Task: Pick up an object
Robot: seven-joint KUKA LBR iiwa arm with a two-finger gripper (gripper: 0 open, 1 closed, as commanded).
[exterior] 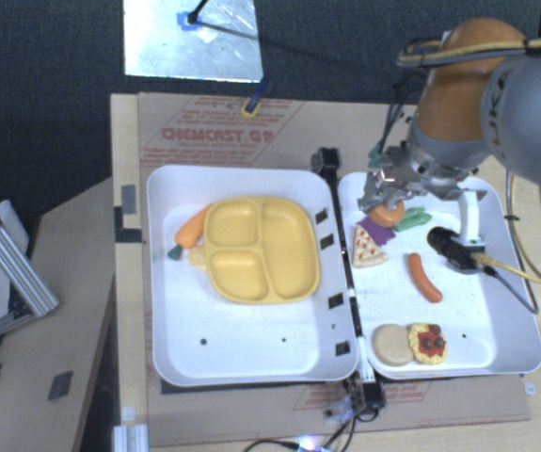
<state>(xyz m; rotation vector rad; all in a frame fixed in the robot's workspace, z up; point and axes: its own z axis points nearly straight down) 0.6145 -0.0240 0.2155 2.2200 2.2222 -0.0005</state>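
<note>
Bright, even light; soft focus

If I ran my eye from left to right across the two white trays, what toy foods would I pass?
Carrot → yellow divided plate → pizza slice → round cracker → sausage. The pasta piece sits about level with the sausage, and the items under the pincer overlap, so I leave those out.

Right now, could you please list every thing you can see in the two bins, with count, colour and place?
divided plate: 1, yellow, left bin
toy carrot: 1, orange, left bin, beside the plate's left edge
pizza slice: 1, yellow and red, right bin
sausage: 1, orange-red, right bin
round bun: 1, beige, right bin, front
pasta piece: 1, yellow with red, beside the bun
bins: 2, white, side by side
gripper: 1, grey, over the right bin's back
</note>
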